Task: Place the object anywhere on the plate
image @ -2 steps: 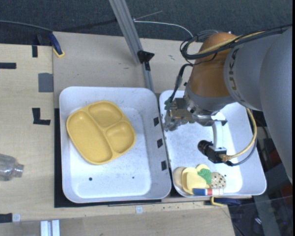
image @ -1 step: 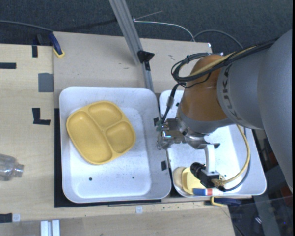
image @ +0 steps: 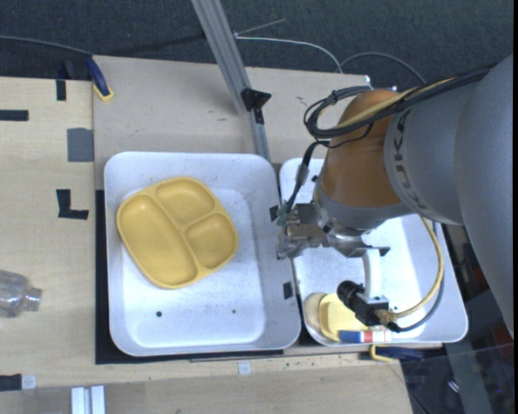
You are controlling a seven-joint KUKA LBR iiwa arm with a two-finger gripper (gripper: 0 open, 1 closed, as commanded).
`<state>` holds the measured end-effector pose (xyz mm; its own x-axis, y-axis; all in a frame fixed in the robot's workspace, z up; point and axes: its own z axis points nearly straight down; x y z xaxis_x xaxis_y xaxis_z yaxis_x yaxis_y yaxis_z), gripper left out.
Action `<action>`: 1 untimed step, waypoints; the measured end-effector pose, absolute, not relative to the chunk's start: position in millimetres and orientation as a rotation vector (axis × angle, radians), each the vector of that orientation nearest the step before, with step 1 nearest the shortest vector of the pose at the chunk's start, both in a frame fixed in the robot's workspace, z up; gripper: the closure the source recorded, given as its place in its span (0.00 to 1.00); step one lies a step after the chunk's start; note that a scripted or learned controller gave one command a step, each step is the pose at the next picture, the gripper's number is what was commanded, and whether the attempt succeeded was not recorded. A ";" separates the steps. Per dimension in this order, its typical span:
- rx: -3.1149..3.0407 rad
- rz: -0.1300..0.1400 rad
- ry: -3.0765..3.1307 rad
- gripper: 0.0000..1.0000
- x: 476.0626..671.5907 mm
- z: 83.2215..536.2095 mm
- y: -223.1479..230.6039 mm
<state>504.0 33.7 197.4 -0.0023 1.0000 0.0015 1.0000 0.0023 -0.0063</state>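
A yellow plate [image: 177, 229] with three compartments lies in the left white bin [image: 190, 317], toward its far left. Nothing lies on the plate. A pale yellow object [image: 326, 316] rests in the near left corner of the right bin [image: 444, 317], with a small red, white and blue item [image: 362, 338] beside it at the front rim. My gripper [image: 295, 234] hangs under the orange wrist band, over the left side of the right bin and close to the wall between the bins. It is above and farther back than the pale yellow object.
The grey arm covers much of the right bin. A slanted metal pole [image: 224, 50] reaches down to the far edge between the bins. A clear plastic bottle [image: 4, 291] lies on the bench at the left. Cables loop around the wrist.
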 end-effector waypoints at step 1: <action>-2.223 -0.006 -2.226 1.00 532.3 263.7 16.0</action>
